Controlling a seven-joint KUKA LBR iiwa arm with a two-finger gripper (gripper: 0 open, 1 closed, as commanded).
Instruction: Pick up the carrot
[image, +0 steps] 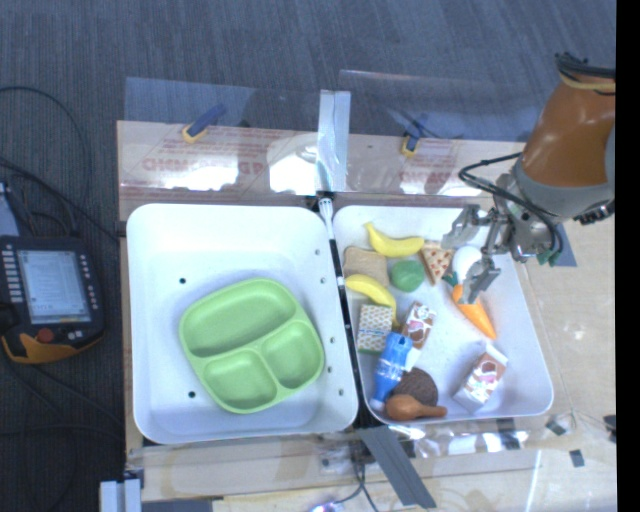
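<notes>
Gripper (478, 262) at upper right of the right bin (535, 340), fingers spread apart, nothing between them, lower fingertip (484, 278) at the upper end of the carrot (474, 310), carrot lying diagonally on bin floor, right of centre, milk carton (481, 376) below it

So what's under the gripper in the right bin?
The carrot lies below the gripper, its top end at the fingertips and its orange body running toward the bin's right wall. The fingers cover the carrot's very tip, so contact is unclear.
</notes>
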